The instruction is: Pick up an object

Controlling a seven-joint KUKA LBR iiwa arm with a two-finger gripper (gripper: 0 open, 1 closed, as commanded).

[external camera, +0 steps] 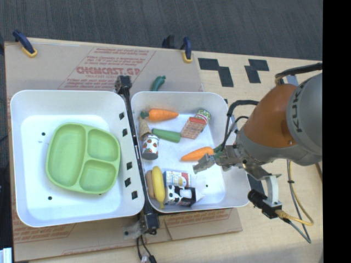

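Note:
The right bin (219, 100) holds several objects. An orange carrot (193, 154) lies slanted near the bin's right side. My gripper (209, 161) hangs low over the carrot's right end, touching or just above it. Further back lie a second carrot (163, 114), a green cucumber (166, 135), a tan packet (192, 128) and a green-lidded jar (203, 115). A small can (149, 146) stands near the left wall. At the front lie a yellow banana (158, 184) and a cow-print carton (181, 188).
The left bin (22, 147) holds a green divided plate (83, 158). A black clamp (124, 84) sits on the rim between the two bins. A small green object (158, 82) lies on the cardboard behind the right bin. The arm's orange band (272, 123) overhangs the right bin's right rim.

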